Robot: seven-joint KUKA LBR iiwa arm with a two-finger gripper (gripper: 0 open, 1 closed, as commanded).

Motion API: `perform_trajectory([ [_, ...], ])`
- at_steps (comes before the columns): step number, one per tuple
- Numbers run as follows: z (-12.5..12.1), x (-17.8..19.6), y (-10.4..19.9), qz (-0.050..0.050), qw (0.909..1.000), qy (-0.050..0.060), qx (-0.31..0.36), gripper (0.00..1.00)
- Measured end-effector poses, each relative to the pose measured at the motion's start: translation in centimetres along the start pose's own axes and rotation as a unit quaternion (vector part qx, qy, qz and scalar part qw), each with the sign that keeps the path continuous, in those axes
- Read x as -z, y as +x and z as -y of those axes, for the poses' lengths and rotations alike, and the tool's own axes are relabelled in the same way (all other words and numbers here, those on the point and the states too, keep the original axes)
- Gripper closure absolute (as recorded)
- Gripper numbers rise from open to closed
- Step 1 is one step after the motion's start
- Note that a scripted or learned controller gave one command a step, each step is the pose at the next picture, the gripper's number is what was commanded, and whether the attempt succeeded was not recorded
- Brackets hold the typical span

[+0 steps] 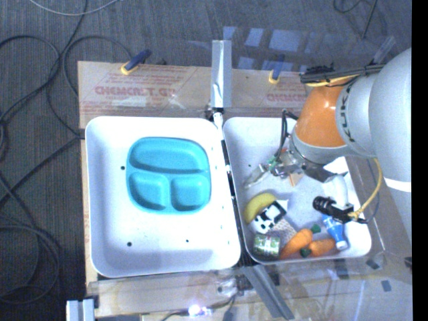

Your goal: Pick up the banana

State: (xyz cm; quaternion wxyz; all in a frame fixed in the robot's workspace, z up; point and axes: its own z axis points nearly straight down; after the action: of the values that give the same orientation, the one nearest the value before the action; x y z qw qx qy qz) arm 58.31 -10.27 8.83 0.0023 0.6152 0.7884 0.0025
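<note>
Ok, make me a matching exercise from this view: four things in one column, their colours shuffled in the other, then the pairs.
Things:
1. banana
2. divided tray
3. carrot
4. right bin

Colours:
A. white
B. orange
C. yellow
D. blue

Pairs: 1-C, 2-D, 3-B, 4-A

The banana lies in the right bin, partly under a black-and-white toy; the divided tray sits in the left bin.
</note>
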Motion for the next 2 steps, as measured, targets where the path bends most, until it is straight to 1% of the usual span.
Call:
perform_trajectory([
  [1,2.6,0.1,0.4,0.003,0.9999,-0.003,0.013,0.0],
  [2,8.9,0.2,2.3,0.003,0.9993,-0.005,-0.037,0.0],
])
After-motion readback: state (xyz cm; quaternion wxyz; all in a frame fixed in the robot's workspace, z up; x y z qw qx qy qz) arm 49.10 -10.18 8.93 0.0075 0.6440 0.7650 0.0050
